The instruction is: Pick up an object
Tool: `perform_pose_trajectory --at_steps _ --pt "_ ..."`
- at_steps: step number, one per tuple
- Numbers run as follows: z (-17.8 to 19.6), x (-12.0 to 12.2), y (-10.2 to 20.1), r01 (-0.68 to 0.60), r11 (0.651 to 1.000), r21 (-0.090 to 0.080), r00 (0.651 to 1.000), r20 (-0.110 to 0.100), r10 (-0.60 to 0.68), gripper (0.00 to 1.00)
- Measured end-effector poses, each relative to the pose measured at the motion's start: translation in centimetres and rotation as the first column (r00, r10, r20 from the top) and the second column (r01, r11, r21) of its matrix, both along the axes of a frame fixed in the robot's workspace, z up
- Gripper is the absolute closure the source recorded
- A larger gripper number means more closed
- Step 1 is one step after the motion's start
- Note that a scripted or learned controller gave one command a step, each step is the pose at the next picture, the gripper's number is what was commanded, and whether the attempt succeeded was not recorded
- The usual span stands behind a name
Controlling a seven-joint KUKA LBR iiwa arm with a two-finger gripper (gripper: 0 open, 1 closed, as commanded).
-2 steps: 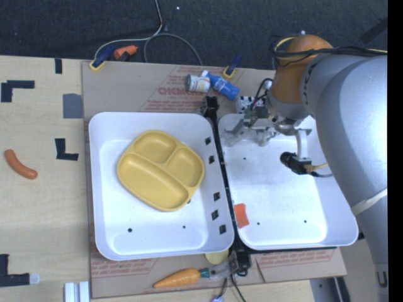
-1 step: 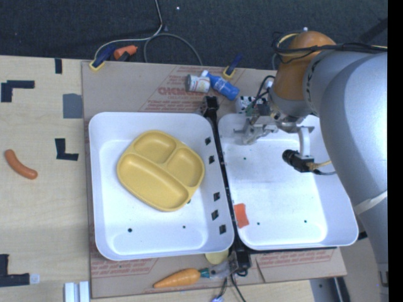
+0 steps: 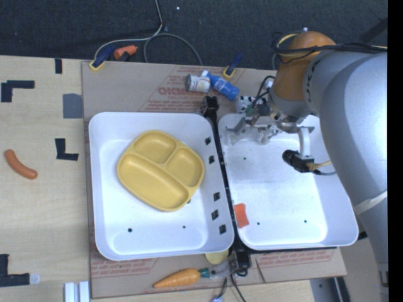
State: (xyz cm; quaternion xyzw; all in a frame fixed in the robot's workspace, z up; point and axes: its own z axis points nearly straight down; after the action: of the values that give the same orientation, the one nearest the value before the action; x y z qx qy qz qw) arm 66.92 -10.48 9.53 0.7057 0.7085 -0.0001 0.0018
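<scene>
The gripper [image 3: 252, 129] sits low at the far edge of the right bin [image 3: 340, 222]; whether its fingers are apart or closed cannot be told, and nothing is seen between them. A small orange block [image 3: 240, 215] lies at the near left side of the right bin, well apart from the gripper. A yellow divided plate [image 3: 161, 169] lies in the left bin [image 3: 107, 231]. A carrot [image 3: 177, 278] rests on the bench [image 3: 38, 231] in front of the bins.
</scene>
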Motion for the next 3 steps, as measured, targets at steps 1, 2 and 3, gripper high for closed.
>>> perform_pose_trajectory --at_steps 1,2,3 --pt "1.1 -0.1 -4.7 0.006 1.0 0.001 1.0 -0.003 -0.006 0.0" --pt "-1.0 -5.1 1.0 0.0 1.0 -0.001 1.0 0.001 0.0 0.0" --pt "-1.0 -1.1 0.4 0.001 1.0 0.002 1.0 0.001 -0.001 0.0"
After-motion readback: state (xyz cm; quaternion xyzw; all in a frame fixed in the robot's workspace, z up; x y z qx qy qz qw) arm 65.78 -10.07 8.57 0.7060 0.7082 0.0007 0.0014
